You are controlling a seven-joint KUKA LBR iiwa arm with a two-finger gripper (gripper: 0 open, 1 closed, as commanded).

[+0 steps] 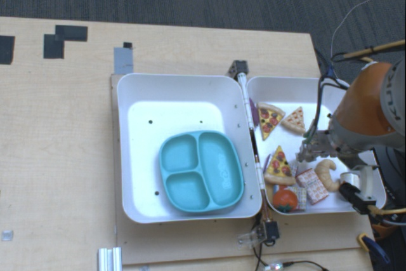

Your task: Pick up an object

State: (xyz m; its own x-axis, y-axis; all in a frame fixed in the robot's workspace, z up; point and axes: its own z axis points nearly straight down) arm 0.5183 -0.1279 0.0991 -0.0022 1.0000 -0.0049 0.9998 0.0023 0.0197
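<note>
The right bin [288,87] holds several toy foods. Two pizza slices [269,118] [295,120] lie at its far side and a third pizza slice [279,164] lies nearer the front. A red tomato [285,198] sits at the front wall, beside a pink-and-white packet [313,186] and a beige curved pastry [327,173]. My gripper [309,152] hangs low in the middle of this bin, just above the packet and to the right of the third slice. Nothing is visibly held in it.
The left bin [143,105] holds a teal plate [202,171] with three compartments. A metal divider [248,117] runs between the bins. The arm's orange band [368,101] overhangs the right bin's right side. Black tape marks [63,40] lie on the bench at far left.
</note>
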